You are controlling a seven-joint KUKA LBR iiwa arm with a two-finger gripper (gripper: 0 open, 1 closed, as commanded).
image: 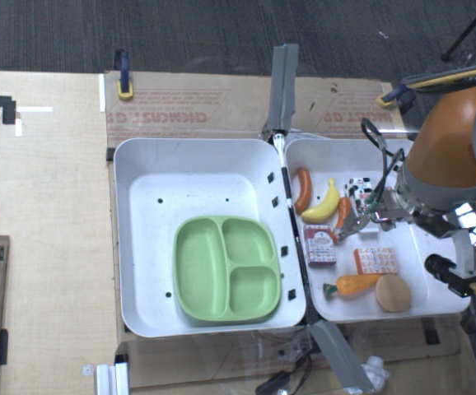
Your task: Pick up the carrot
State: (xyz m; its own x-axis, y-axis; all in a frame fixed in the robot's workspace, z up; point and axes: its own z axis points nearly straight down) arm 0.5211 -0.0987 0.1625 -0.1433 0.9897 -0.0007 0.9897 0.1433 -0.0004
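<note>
The carrot (355, 285) is orange with a small green top and lies near the front of the right bin (436, 307), pointing left. My gripper (361, 220) hangs over the middle of that bin, behind the carrot and apart from it. It sits close to a red pepper (343, 212). Nothing of the carrot is covered.
Around the carrot lie a tan round object (394, 293) at its right, an orange-and-white packet (375, 260) just behind, and a red-and-white box (320, 246). A banana (324, 204) and a sausage (303, 188) lie farther back. The left bin (139, 220) holds a green divided plate (226, 267).
</note>
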